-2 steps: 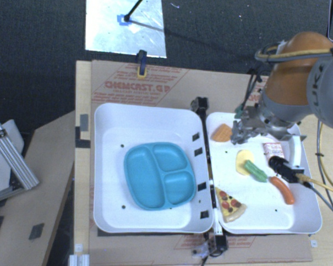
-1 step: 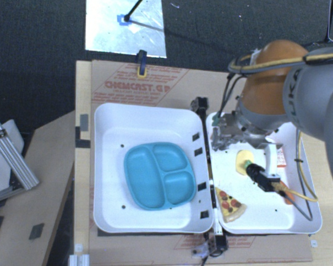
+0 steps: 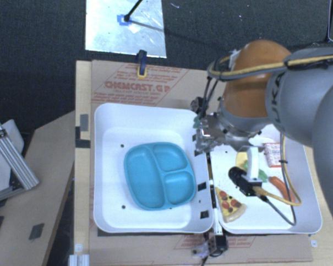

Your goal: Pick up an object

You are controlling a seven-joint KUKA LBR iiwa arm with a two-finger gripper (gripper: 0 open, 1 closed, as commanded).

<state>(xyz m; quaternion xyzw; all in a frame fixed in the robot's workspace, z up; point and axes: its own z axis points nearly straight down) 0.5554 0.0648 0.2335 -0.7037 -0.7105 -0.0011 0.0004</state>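
A blue tray (image 3: pixel 160 175) lies in the left bin (image 3: pixel 109 127). At centre right, the jaws (image 3: pixel 206 136) hang above the right bin (image 3: pixel 306 213); their state is unclear. A pizza slice (image 3: pixel 230 204) lies lower right.

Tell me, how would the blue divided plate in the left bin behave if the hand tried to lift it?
The blue divided plate looks like moulded plastic, so probably stiff and light. It lies flat on the left bin floor with low rounded rims, so fingers may slip off. Being wide and flat, it seems unlikely to roll or tip.
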